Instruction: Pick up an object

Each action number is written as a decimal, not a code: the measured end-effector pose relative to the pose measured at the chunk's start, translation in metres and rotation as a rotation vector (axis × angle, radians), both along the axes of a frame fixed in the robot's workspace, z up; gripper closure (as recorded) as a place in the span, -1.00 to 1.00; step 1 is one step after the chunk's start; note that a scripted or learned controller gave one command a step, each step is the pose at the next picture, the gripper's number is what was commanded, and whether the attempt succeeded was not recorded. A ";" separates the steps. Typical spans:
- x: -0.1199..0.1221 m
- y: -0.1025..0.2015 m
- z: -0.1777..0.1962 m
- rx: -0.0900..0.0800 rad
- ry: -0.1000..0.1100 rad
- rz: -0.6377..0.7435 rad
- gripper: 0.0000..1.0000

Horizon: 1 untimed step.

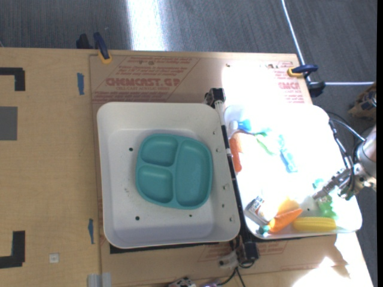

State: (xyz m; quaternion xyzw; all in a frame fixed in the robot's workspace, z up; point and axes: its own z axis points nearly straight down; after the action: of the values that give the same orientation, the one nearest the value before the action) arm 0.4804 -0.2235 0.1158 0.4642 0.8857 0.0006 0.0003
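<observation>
We found the gripper (336, 188) at the right rim of the right bin (311, 121), low over its near right corner, and we could not tell from this slanted view how it was set or whether anything sat in it, because glare washed out that whole side. Nothing appeared lifted clear of the bin, so we judged the pick as not yet done: the approach looked made, while the grasp and the lift were left. Just beside the gripper lay a small green piece (324, 207), and below it a yellow corn cob (314, 223) rested along the near wall. Touching the cob's left end was a carrot (283, 219), with a small can (255, 208) just left of that. Farther back we counted a blue piece (288, 159), a thin green strip (264, 143), a second blue item (243, 125) near the far left corner, and an orange-red piece (236, 150) along the left wall. That made eight loose things as far as we could make out, though the glare may have hidden more. Any of them could serve as the object to pick, and the green piece was nearest. Outward again, we counted two white bins, and the left bin (116, 160) held one teal divided plate (174, 170) with three compartments.
</observation>
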 end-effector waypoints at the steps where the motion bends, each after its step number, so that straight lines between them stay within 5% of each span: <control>1: 0.000 0.006 0.061 -0.004 -0.004 0.582 1.00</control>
State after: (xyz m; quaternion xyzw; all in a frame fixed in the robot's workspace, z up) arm 0.4806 -0.2170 0.1770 0.1905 0.9817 0.0000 0.0030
